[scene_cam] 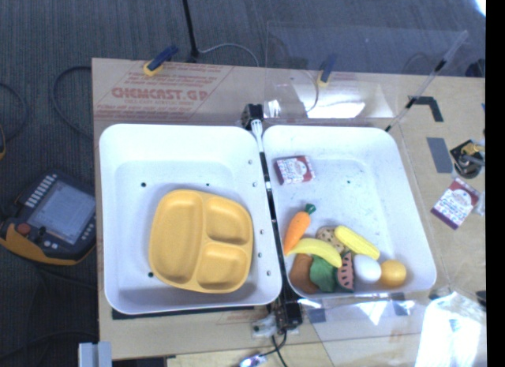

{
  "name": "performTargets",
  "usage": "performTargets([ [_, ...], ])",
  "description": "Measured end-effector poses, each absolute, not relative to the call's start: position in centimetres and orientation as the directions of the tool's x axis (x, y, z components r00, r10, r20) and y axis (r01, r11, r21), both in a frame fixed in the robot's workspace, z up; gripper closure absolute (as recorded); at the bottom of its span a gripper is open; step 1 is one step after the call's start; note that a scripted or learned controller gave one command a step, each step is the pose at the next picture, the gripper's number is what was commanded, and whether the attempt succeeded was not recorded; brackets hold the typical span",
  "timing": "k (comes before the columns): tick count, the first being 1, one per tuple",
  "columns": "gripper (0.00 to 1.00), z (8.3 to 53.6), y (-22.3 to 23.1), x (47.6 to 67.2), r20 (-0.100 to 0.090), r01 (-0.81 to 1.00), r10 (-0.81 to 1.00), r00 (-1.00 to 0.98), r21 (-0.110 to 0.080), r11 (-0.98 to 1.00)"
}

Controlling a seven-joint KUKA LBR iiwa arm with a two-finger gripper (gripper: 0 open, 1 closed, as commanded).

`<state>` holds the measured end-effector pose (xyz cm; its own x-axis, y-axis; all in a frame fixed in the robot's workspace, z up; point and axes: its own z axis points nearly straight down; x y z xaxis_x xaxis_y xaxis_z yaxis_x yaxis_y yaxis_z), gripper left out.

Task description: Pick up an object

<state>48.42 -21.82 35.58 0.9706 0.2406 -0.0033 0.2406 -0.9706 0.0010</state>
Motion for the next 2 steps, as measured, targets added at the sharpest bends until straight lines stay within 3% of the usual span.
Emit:
performTargets([
  [1,1.00,27.43,-22.16,55.65,-0.005,0.249,0.249,0.968,-0.001,-0.968],
  [2,1.00,28.31,-22.20,55.67,-0.009,0.250,0.250,0.968,-0.001,-0.968],
])
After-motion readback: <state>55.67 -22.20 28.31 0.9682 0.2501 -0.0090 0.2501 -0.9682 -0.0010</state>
